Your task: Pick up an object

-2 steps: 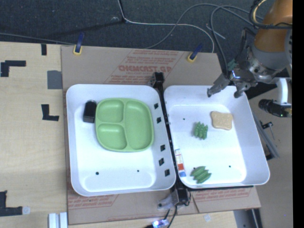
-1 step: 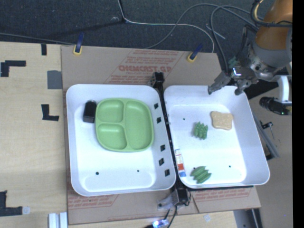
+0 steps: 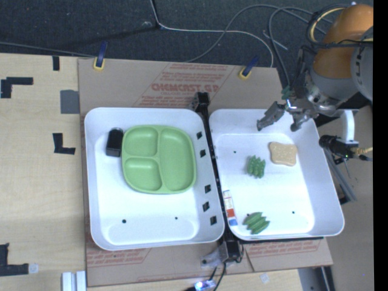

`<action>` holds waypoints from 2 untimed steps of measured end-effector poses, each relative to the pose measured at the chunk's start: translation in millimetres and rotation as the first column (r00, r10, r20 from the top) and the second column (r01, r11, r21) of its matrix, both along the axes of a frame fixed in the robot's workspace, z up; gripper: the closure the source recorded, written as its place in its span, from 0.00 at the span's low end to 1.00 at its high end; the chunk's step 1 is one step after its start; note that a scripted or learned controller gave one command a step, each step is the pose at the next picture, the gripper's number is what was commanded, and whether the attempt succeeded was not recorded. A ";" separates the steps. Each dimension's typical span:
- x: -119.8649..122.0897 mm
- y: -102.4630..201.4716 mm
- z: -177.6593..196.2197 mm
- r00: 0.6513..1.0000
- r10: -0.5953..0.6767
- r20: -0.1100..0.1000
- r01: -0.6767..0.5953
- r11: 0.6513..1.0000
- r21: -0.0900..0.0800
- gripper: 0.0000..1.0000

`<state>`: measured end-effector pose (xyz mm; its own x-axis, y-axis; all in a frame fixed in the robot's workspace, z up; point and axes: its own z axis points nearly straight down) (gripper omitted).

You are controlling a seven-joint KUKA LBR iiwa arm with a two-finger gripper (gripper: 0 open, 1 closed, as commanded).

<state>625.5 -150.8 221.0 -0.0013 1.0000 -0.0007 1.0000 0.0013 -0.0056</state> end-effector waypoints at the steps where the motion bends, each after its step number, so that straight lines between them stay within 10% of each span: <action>1: 6.4 -6.3 -54.2 1.000 0.000 -0.001 0.000 1.000 -0.001 0.00; 2: 2.4 -4.1 -119.3 1.000 0.000 -0.003 0.000 1.000 0.000 0.00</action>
<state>627.9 -154.9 101.7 -0.0014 1.0000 -0.0003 1.0000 0.0014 -0.0082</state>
